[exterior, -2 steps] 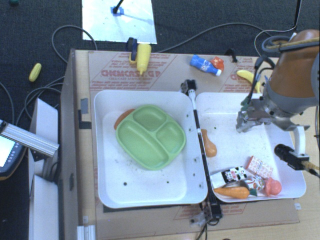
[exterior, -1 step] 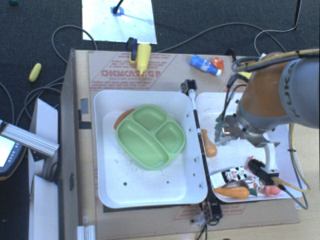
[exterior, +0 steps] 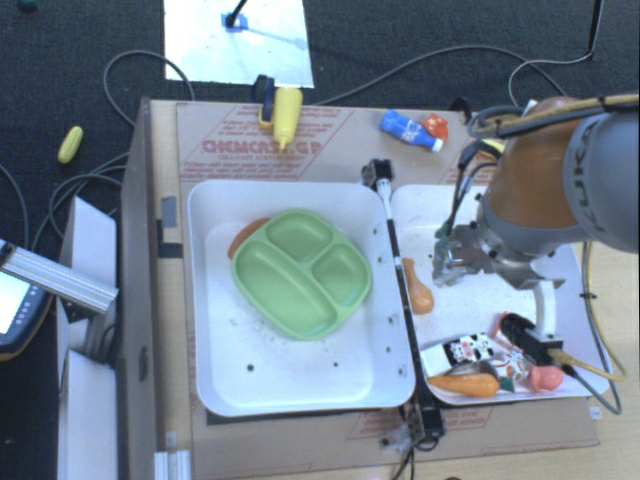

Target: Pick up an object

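Note:
My gripper (exterior: 446, 261) hangs low over the right bin (exterior: 420, 208), near its left wall, with the grey and orange arm reaching in from the right. Just left of and below it lies an orange drumstick-shaped toy (exterior: 416, 287), close to the gripper but with no hold visible. At the bin's front edge lie an orange carrot (exterior: 466, 384), a black-and-white spotted piece (exterior: 468, 349) and a pink toy (exterior: 545, 377). The arm hides much of the bin's floor.
The left bin (exterior: 215, 368) holds a green divided plate (exterior: 302, 271) lying over a brown-orange thing (exterior: 243, 235). On the cardboard behind the bins lie a yellow bottle (exterior: 286, 114) and a blue and orange toy (exterior: 412, 128).

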